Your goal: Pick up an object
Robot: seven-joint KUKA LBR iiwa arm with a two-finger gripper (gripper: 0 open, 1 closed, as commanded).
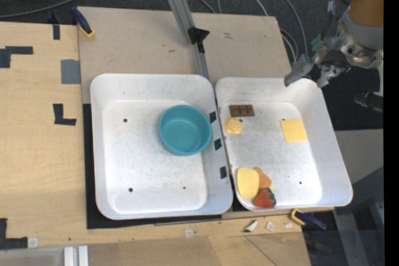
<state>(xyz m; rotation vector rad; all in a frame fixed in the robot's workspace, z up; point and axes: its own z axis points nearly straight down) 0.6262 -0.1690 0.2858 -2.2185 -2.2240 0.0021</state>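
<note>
Two white bins side by side on bench: left bin (112, 134) well left of and below claw, right bin (324, 152) just below claw, its top right corner nearly under the fingers. Grey arm (365, 22) with orange band entering from right, above right bin's top corner. Claw (310, 73) hovering at that corner, outside the rim or right over it, can't tell which; fingers look dark and spread a bit but released vs clenched not readable, so cannot tell; nothing seen between them. Teal bowl (184, 129) in left bin, far left of and below claw, upright. Yellow square slice (293, 130) in right bin, nearest to claw, just below and slightly left. Yellow oval piece (248, 182) low in right bin, well below-left of claw, touching orange bit (264, 180) and red strawberry-like piece (265, 197). Brown chocolate bar (242, 111) left of and a little below claw. Small pale yellow lump (233, 126) just under bar.
</note>
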